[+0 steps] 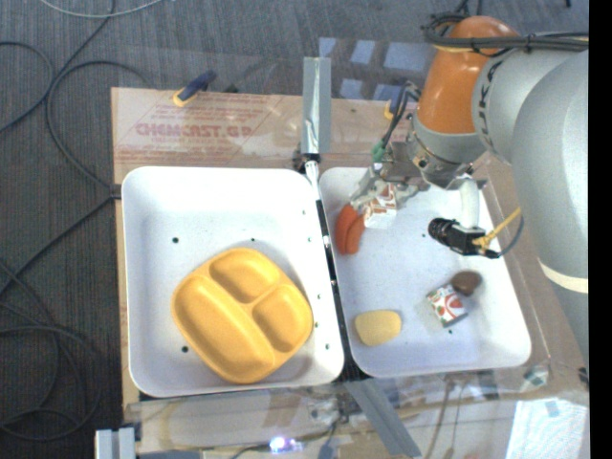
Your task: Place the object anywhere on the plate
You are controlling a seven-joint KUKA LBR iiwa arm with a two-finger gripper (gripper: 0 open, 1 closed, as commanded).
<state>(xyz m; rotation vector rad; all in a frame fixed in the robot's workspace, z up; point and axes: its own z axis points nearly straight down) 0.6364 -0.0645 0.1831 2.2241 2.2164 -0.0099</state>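
The claw hangs over the right bin's far left corner at a small white-and-red carton, grip state impossible to tell, beside an orange-red piece, while the yellow plate sits in the left bin.

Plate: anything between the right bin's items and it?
Only the two bins' adjoining walls separate the red object under the pincer from the yellow plate, which sits alone in the left bin.

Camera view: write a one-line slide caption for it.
KUKA arm's hand hovers over the right bin near an orange-red object; the yellow divided plate waits in the left bin.
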